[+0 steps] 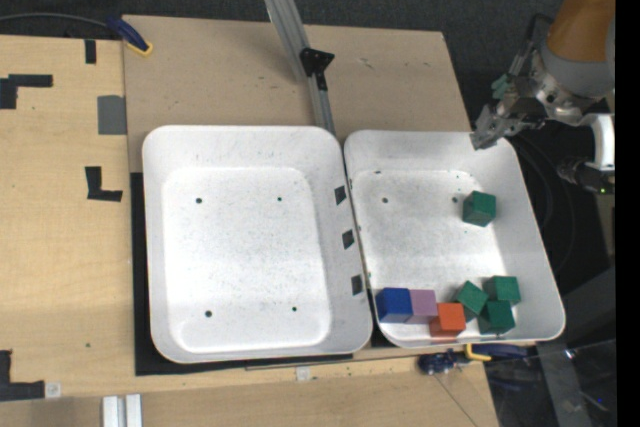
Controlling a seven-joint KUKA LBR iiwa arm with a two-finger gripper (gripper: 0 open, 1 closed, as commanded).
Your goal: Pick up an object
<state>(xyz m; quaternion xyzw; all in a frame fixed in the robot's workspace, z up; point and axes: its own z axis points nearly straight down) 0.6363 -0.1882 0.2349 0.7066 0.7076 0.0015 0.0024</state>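
The gripper (487, 132) hangs over the right bin's (420, 160) far right corner, its state indiscernible, with a lone green cube (479, 208) near the right wall; risk: a straight descent strikes the rim and misses the cube.

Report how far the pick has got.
Done: nothing lifted yet. In hand: the claw sits over the right bin's top right corner, with no block between its fingers. Left: reach and grasp one, such as the lone green block or one in the cluster along the near wall.
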